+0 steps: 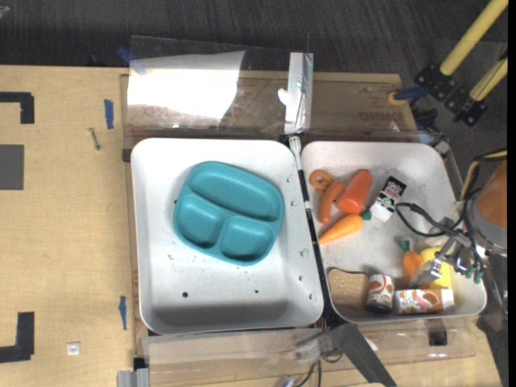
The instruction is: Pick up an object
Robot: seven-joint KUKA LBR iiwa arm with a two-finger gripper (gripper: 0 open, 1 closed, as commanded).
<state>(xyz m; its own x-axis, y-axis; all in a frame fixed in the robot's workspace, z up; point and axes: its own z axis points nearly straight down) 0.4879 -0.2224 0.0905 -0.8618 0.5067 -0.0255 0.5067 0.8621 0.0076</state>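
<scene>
While the fingers [451,258], state unclear, hover, carrots [343,208], can [380,291] and bread [347,287] crowd nearby.

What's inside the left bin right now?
Just a teal divided plate, lying flat and turned at an angle on the left bin floor. Whatever might sit under the plate is covered.

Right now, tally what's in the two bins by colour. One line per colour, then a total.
Teal: 1, divided plate in the left bin
Orange: 4, three carrot-like pieces and a ring
Tan: 1, bread slice
Red and white: 2, cans
White and black: 1, small item
Total: 9, leaving out the orange and yellow bits under the gripper, too hidden to count.
</scene>
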